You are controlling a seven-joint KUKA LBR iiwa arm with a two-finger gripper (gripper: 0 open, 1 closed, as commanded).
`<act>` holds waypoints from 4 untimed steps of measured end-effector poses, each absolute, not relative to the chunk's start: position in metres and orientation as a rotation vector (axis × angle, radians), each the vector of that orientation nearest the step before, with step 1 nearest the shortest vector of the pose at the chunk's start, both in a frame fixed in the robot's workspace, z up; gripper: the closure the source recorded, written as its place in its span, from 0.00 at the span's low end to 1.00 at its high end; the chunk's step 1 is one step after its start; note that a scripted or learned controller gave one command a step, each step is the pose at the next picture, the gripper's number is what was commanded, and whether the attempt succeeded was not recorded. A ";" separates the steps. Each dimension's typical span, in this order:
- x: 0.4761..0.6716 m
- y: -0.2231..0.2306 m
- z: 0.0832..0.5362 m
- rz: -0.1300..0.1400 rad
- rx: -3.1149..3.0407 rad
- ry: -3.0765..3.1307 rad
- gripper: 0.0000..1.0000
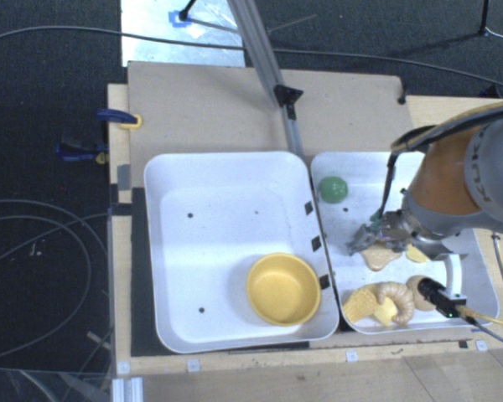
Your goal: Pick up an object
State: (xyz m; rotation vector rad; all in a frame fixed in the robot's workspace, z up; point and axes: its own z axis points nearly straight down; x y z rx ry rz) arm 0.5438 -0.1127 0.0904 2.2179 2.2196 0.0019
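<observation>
Low in the right bin [365,170], the claw [370,238] hovers beside a tan piece [379,258]; its opening cannot be told, so it should centre before closing.

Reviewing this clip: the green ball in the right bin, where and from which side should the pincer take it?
Take the green ball across its middle, coming straight down from above. It is round, so any pair of opposite sides should serve, and it lies apart from the other items. It sits close to the right bin wall beside the divider, so the fingers are probably best set along that wall, not across it.
</observation>
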 end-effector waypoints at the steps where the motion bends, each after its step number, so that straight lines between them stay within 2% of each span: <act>1: 0.546 -0.113 0.104 0.008 2.216 2.215 1.00; 3: 0.566 -0.101 0.217 0.008 2.210 2.224 1.00; 4: 0.567 -0.101 0.271 0.007 2.210 2.224 1.00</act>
